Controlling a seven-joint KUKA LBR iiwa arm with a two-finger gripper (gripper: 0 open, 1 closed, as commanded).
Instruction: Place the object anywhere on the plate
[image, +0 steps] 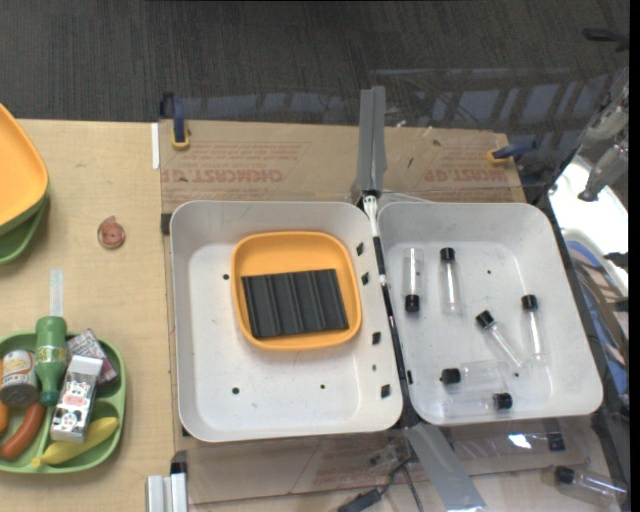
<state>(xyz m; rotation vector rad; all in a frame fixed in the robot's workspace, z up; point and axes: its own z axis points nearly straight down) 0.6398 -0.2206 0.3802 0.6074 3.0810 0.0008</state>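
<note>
Plate (296, 262): orange, in left bin (200, 330), bearing a dark ribbed block (296, 303).
Tubes (447, 276): clear, black-capped, scattered in right bin (560, 300), pointing various ways.
Surroundings: green tray (100, 425) of toy food far left.

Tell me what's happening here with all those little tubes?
Nothing is being handled right now. The clear tubes with black caps lie scattered in the right bin. The orange plate, with a dark ridged pad on it, waits in the left bin. No tube is on the plate yet.

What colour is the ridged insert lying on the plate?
Dark grey ridged insert, on the orange plate; camera view.
</note>
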